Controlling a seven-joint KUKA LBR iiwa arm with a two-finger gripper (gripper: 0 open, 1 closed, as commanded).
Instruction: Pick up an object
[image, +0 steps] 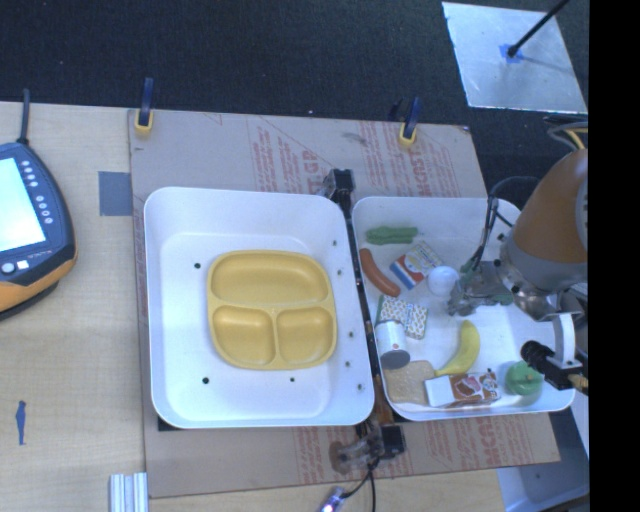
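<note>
Gripper (478, 292) low in the right bin (455, 206), whether spread or pressed together I cannot tell, banana (463, 349) just below it, red-and-white packet (408, 271) with unreadable print, yellow divided tray (271, 307) in left bin (170, 300), faint red lettering on the cardboard (300, 150), illegible.

One fixed overhead camera, slanting down on both bins (160, 300).

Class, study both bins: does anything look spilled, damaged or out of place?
Nothing stands out. The yellow divided plate lies flat in the left bin. In the right bin, the banana, green piece, sausage and small packets lie loosely jumbled but inside the walls. The hand hovers above the banana.
</note>
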